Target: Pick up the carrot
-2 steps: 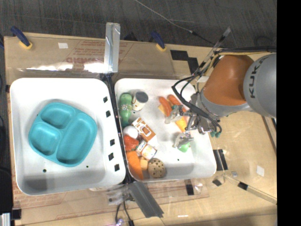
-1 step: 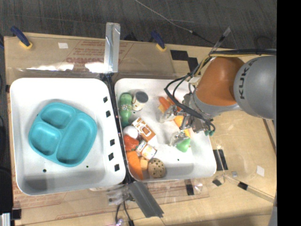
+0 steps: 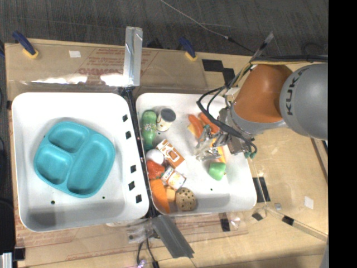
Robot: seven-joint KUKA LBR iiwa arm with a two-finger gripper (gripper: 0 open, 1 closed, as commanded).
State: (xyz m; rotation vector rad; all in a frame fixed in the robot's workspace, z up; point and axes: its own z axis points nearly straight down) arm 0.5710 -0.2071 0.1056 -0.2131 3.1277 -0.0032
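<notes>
The carrot (image 3: 195, 123) looks light, stiff and smooth, best pinched mid-length; whether the gripper (image 3: 209, 141) is spread or pressed together, I cannot tell.

**Grey arm, orange band, black cabling**

The arm (image 3: 304, 96) is a smooth, rounded grey casting with dark "KUKA" lettering running down its flank. Beside that lettering sits a broad, glossy orange band (image 3: 263, 94), domed in shape. On the far side of the orange band from the lettering, several thin black cables (image 3: 215, 96) loop out and curl back in. Beyond the band the gripper (image 3: 215, 141) is a cluster of pale metal parts with small dark fittings; its fine detail is blurred.
</notes>
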